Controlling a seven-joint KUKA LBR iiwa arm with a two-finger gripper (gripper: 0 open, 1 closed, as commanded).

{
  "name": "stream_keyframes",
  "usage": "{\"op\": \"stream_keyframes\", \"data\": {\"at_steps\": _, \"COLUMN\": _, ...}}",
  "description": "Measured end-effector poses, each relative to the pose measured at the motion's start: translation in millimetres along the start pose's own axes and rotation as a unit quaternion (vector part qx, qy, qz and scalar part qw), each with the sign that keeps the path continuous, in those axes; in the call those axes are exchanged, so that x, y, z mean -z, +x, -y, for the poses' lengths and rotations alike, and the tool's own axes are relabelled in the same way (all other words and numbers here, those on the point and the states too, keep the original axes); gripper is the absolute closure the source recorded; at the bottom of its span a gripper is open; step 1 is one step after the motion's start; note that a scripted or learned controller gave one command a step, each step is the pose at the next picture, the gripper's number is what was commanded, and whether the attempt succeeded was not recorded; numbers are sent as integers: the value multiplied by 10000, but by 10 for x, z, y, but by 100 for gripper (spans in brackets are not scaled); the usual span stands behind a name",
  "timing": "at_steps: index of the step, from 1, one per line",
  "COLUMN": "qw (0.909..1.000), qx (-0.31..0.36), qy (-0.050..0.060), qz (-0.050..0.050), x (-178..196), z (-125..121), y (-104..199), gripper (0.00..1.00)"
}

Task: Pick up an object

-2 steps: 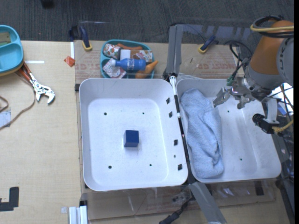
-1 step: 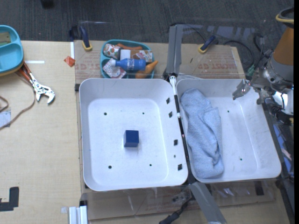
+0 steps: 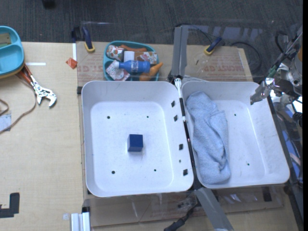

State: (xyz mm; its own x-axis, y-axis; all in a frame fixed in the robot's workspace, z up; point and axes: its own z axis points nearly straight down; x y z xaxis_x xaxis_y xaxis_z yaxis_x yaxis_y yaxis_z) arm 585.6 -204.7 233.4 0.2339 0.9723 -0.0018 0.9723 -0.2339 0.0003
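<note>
two shallow white bins side by side on the surface: left bin (image 3: 91, 143) with a small blue block (image 3: 135, 142) near its middle, right bin (image 3: 269, 143) with a crumpled grey cloth (image 3: 209, 136) along its left wall, long axis running from far edge to near edge. end effector (image 3: 262, 93) poised at the right bin's far right corner, at or just above the rim, touching neither thing as far as can be seen. too small and too blurred at the view's right edge to read its opening; cannot tell whether released or clenched, and nothing visibly carried. key relation for the coming move: cloth nearer, lying toward the left and toward the near edge from the end effector, inside the same bin; block well apart, across the divide between the bins, further left. likely judgement: task not yet begun on either thing, cloth the shorter reach, block the cleaner grasp thanks to its compact, squared shape. beyond the bins, at the surface's far edge, a teal bowl of clutter (image 3: 131, 61); near the left edge, a wrench (image 3: 42, 94) and a blue tray (image 3: 9, 49).
</note>
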Motion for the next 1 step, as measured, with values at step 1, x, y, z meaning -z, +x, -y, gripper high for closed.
{"op": "stream_keyframes", "data": {"at_steps": 1, "qw": 9944, "qx": -1053, "qy": 25, "qz": -2, "x": -863, "z": 117, "y": 692, "gripper": 0}}
